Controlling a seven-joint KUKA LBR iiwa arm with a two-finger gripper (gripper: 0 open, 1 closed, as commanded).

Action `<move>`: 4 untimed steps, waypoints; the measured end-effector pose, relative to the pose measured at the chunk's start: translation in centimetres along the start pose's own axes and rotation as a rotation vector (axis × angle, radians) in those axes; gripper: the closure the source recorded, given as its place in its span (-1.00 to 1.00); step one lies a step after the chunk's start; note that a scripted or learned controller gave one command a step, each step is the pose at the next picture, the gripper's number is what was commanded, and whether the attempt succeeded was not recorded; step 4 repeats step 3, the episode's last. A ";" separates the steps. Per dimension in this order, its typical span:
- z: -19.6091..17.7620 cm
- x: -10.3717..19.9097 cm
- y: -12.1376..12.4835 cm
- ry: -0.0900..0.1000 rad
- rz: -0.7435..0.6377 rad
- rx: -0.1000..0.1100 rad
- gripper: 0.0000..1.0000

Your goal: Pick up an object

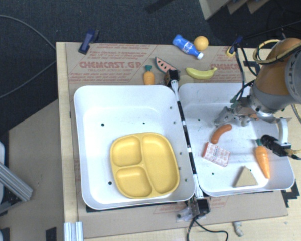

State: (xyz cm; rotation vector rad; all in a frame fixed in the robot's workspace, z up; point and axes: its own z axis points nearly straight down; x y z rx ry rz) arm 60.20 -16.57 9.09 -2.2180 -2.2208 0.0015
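Note:
My gripper (227, 117) hangs low over the back middle of the right bin (210, 97), reaching in from the right below the orange wrist band. Just below and left of its tip lies an orange-red sausage (220, 133), close to it, though I cannot tell whether they touch. In front of the sausage lies a red and white packet (216, 154). An orange carrot (262, 161) lies at the bin's right side, and a tan wedge (246, 177) sits near the front right corner.
The left bin (95, 109) holds a yellow divided plate (143, 163). Behind the bins on the cardboard lie a banana (200, 73), a blue bottle (186, 46), an orange ball (201, 42), a watermelon slice (163, 64) and a small carrot toy (149, 77). Cables hang beside the arm.

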 end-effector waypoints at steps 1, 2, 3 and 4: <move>0.7 5.2 -2.5 0.001 0.000 0.000 -1.00; -0.3 5.1 -2.5 -0.001 0.001 -0.003 1.00; -9.5 10.0 -0.1 -0.001 -0.001 -0.006 1.00; -9.5 10.0 -0.1 -0.001 -0.001 -0.006 1.00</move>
